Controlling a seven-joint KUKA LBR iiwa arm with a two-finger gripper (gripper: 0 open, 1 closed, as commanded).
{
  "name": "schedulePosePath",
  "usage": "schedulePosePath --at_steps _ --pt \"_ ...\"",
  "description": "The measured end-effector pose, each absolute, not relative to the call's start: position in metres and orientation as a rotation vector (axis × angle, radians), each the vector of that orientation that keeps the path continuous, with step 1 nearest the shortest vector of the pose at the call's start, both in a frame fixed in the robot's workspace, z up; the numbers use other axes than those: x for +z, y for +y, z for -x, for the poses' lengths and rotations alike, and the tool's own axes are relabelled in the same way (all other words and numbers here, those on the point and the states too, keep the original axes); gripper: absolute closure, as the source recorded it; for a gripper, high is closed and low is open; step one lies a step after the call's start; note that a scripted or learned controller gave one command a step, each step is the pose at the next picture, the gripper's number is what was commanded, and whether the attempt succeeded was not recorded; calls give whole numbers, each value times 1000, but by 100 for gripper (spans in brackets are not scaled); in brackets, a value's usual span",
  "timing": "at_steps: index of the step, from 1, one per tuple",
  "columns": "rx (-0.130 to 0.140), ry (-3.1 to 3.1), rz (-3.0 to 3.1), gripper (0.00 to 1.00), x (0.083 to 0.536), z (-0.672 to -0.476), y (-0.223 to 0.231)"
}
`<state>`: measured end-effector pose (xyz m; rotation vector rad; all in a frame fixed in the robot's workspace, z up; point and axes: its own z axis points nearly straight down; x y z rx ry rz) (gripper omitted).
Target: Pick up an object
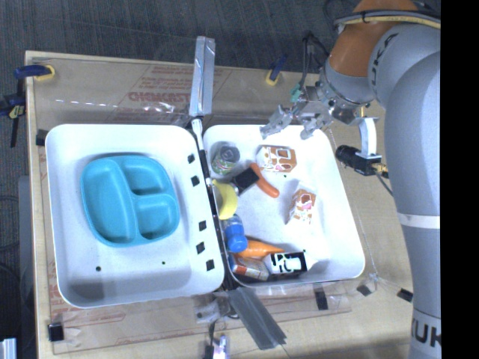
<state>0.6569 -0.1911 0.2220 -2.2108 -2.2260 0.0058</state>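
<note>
While the arm [404, 126] reaches in from the right, you can see its gripper [296, 122] hanging over the far rim of the right bin [340, 223], just beyond the bin's far-left corner area. Its jaws stand spread apart with nothing between them — they hold no object.

Look into the right bin for the things to pick. Near the far wall lies a small patterned box [278, 158] in white and brown, closest of all to the gripper. Left of it sits a round grey can [224, 155], seen end-on. Between them, a little nearer, an orange carrot-like piece [266, 185] lies at a slant with a black block [244, 179] touching its left end. A second patterned box [302, 206] rests toward the middle-right of the bin, apart from the rest.

Along the bin's left wall you have a yellow object [225, 199], then a blue one [235, 237] nearer to you, then another orange piece [260, 248] lying flat. At the near edge sits a black-and-white packet [288, 262], with a dark item [251, 273] just left of it — too small for you to tell what it is.

The left bin [67, 223] holds a blue divided tray [131, 198], lying flat in its middle. Both bins sit side by side on the counter [90, 73], touching along their shared edge, with clear sheeting spread under them.
</note>
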Motion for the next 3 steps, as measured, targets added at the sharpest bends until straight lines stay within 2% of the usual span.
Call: schedulePosePath --at_steps 1,2,3 --pt "-14 -2188 2271 0 110 -610 -204" --pt "-19 -2191 2267 100 120 -612 -202" --pt "-16 -2190 2266 0 119 -611 -202"
